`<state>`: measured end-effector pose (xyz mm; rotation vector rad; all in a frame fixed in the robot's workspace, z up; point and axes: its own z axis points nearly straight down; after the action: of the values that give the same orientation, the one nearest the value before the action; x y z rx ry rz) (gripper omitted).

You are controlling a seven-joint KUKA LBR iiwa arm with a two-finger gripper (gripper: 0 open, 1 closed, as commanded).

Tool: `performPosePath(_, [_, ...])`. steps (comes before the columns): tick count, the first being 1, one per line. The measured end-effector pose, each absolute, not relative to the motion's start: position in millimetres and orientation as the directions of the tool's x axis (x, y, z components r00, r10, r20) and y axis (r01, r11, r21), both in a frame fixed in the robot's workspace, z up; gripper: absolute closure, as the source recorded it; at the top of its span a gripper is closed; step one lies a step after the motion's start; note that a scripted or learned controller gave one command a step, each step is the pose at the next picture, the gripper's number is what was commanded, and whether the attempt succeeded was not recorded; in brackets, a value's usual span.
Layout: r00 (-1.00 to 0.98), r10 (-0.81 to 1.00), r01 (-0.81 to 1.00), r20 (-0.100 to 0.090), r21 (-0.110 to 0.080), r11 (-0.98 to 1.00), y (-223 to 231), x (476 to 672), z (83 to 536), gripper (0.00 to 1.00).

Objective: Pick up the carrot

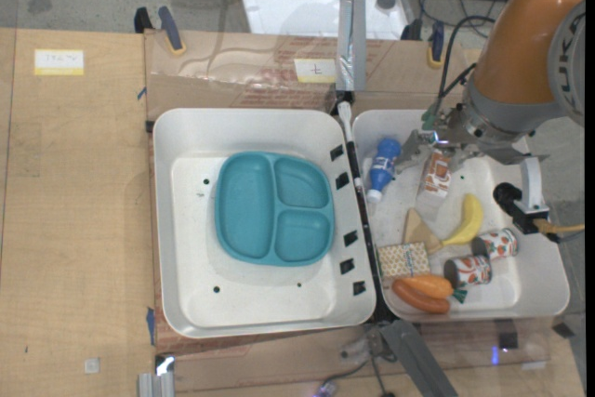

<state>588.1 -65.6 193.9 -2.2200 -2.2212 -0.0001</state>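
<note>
The carrot lies on its side in the near left corner of the right bin, close to the front wall and free of any grip. Just behind it, touching or nearly so, sits a small cracker-like square, and a pale wedge lies beyond that. To the carrot's right are two small red-and-white cans lying on their sides, and a banana curves between the wedge and the cans. Farther back in the same bin are a blue-and-white bottle near the left wall and a small red-and-white packet. The gripper hangs over the back of the right bin, just above the packet and well apart from the carrot; whether anything is between its tips cannot be told. The left bin holds a teal divided plate.
</note>
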Motion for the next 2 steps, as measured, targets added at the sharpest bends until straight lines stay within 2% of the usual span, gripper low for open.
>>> performPosePath(1, [-0.102, 0.995, 0.995, 0.001, -0.001, 0.102, -103, 541.2, 152, 0.00])
performPosePath(2, [-0.129, 0.992, 0.992, -0.004, 0.014, 0.129, -87, 481.6, 97, 0.00])
